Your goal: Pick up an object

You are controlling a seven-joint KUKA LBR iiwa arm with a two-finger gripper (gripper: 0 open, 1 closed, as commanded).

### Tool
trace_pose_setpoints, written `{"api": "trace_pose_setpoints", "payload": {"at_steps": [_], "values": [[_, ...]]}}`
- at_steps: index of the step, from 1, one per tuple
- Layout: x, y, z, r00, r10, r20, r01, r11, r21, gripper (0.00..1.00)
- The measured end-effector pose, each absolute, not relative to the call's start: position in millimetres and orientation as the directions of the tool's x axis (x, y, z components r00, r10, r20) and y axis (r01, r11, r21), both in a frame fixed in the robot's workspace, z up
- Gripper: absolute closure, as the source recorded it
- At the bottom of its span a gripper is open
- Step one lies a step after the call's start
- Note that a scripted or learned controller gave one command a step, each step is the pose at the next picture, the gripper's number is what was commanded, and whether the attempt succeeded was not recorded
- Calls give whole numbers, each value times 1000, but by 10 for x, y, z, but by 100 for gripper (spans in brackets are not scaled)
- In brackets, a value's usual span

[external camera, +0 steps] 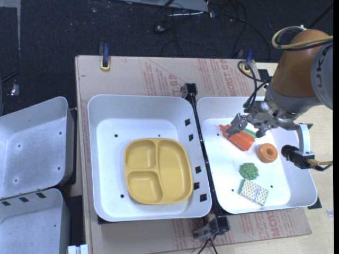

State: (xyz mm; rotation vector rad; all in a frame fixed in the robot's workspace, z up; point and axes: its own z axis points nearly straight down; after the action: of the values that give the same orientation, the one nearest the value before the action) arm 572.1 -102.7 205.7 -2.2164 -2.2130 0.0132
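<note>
We see the arm point(304, 73) reaching in from the right, over the right-hand bin point(302, 192). Its fingers point(239, 125) hang low at the bin's upper left part, directly above the near end of an orange-red carrot-like object point(242, 139). Whether they are spread or closed we cannot tell; dark metal parts overlap the object's top end, and no clear grip is visible.

Right bin contents: the orange-red object lies tilted; an orange ring-shaped piece point(268, 152) sits just to its right, apart from it. Below these lies a green broccoli-like piece point(248, 170), and just beneath that a small patterned packet point(254, 192).

In the left bin point(106, 142) a yellow three-compartment tray point(158, 170) rests flat near the centre. Both bins stand on the bench point(137, 75).
</note>
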Motion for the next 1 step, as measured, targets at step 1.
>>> {"api": "trace_pose_setpoints", "payload": {"at_steps": [1], "values": [[5749, -1026, 2120, -1, 1000, 0, 1000, 1, -1, 0]]}}
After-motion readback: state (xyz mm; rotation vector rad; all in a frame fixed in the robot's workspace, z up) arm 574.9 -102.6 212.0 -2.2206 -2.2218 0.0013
